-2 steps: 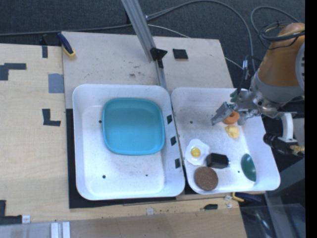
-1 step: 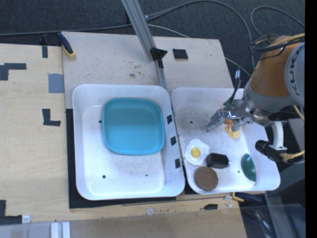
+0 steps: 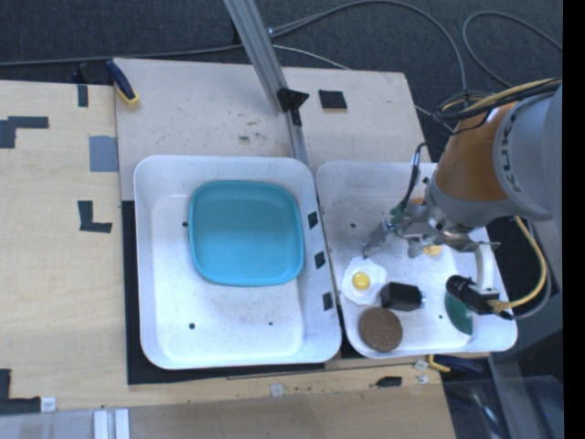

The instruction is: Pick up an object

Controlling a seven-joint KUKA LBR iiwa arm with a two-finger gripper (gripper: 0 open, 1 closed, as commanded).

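Tool [image 3: 382, 238] hangs over the right bin [image 3: 352, 186], arm coming in from the right; can't tell if it's spread or pressed together, & nothing visibly pinched. Candidates sit at the bin's near end: fried egg toy [image 3: 362, 281] just below the tool, black block [image 3: 400, 295] beside it, brown cookie [image 3: 379, 329] nearest the front wall. Blue plate [image 3: 246, 232] is in the left bin [image 3: 155, 245]. Best bet: centre over the block w/ room either side, then go straight down.

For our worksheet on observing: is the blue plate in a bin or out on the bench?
In. The blue plate lies flat inside the left bin.
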